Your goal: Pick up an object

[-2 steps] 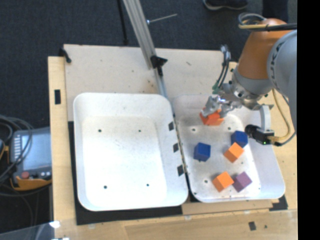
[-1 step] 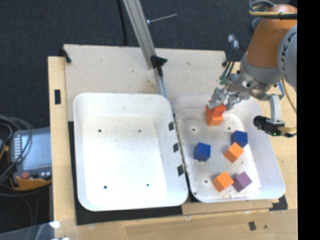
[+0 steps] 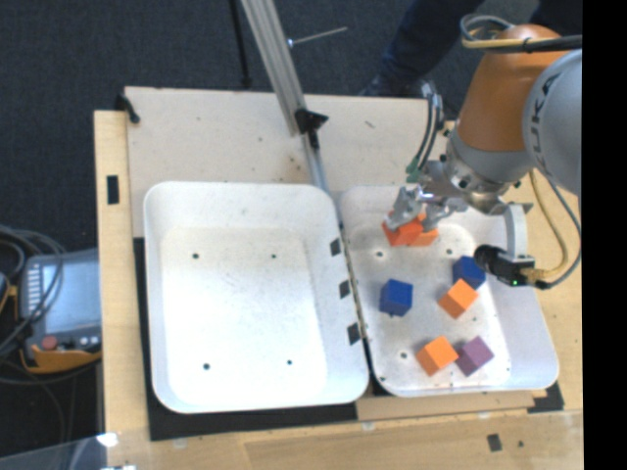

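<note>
My gripper (image 3: 417,215) hangs over the back of the right bin (image 3: 529,365), with the grey and orange arm reaching in from the right. A red-orange block (image 3: 409,232) sits between the two fingertips, which are closed on its top edge. The block is tilted and its lower part shows below the fingers. I cannot tell whether it still touches the bin floor. Other pieces in this bin are a dark blue cube (image 3: 396,297), a second blue cube (image 3: 470,271), two orange cubes (image 3: 457,299) (image 3: 438,354) and a purple cube (image 3: 475,354).
The left bin (image 3: 245,292) lies beside the right one, sharing a raised rim with black clips (image 3: 345,287). A slanted aluminium post (image 3: 279,57) rises behind the bins. A black cable plug (image 3: 498,261) hangs off the wrist above the right bin.
</note>
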